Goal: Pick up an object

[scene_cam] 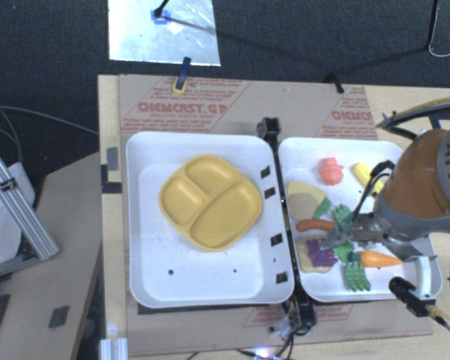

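Low in the right bin, lower right of frame: purple grape bunch just left of gripper, finger state impossible to tell. Nearby, orange carrot, red sausage, pink toy. Left bin holding yellow divided plate.

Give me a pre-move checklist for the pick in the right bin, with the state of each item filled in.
1. Claw over the right bin: ok, it sits low among the toy food.
2. Object between its fingers: cannot tell, the wrist and clutter blur them.
3. Nearest targets in place: ok, red sausage and purple grapes lie beside the claw.
4. Crowding: not ok, carrot and green piece sit close by.
5. Yellow plate in the left bin: ok, away from the arm.
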`<control>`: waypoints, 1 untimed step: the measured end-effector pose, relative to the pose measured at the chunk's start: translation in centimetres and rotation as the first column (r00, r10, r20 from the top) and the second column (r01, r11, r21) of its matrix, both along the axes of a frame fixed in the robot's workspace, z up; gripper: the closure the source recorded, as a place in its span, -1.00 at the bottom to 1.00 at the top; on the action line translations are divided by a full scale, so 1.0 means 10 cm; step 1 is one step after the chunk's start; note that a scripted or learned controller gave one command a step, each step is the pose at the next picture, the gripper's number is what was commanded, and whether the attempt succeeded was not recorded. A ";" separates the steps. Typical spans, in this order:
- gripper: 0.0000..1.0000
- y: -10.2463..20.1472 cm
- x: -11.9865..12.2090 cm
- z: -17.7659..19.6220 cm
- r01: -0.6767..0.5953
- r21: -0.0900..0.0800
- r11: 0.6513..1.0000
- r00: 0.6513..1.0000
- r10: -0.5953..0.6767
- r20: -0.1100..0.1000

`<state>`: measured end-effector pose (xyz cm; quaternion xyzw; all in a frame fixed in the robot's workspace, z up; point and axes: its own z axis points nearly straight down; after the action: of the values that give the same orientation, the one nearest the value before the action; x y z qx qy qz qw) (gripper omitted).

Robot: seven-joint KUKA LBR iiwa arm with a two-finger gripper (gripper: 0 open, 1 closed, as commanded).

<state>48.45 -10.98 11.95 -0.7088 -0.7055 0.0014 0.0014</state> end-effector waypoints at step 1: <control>1.00 0.04 0.03 0.14 -0.008 -0.001 1.000 1.000 0.008 0.007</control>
<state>48.77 -10.63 13.30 -0.7059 -0.7083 -0.0010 -0.0013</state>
